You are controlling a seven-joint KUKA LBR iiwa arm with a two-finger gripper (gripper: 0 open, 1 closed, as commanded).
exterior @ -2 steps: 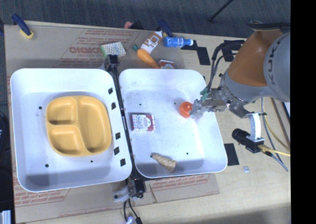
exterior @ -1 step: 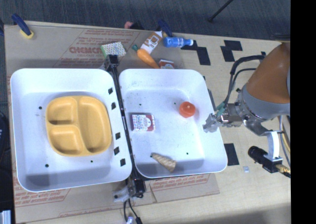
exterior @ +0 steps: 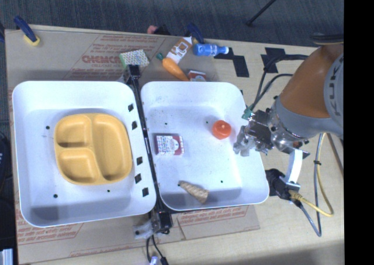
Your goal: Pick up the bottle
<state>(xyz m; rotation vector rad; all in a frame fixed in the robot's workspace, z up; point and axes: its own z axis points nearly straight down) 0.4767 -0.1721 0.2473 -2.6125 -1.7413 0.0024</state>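
- Two shallow white bins sit side by side on the surface (exterior: 274, 231): the left bin (exterior: 23, 141) and the right bin (exterior: 193, 97).
- One yellow divided tray (exterior: 92, 148) with three compartments lies in the left bin.
- Three things lie in the right bin: one round orange piece (exterior: 221, 129), one small dark red packet (exterior: 168, 144) near the middle, and one tan cone-shaped piece (exterior: 193, 190) by the near wall.
- One bottle (exterior: 178, 51) lies outside the bins, on the surface just behind the right bin. It is on its side, white-bodied with an orange label, its dark cap pointing toward the left bin.
- Beside it are one orange carrot-shaped thing (exterior: 175, 69) and one small blue bottle-like thing (exterior: 208, 50), also on its side.
- One hand (exterior: 244, 144) is at the right bin's right edge, well apart from the bottle; I cannot tell whether it is wide or narrow, and nothing shows between its parts.
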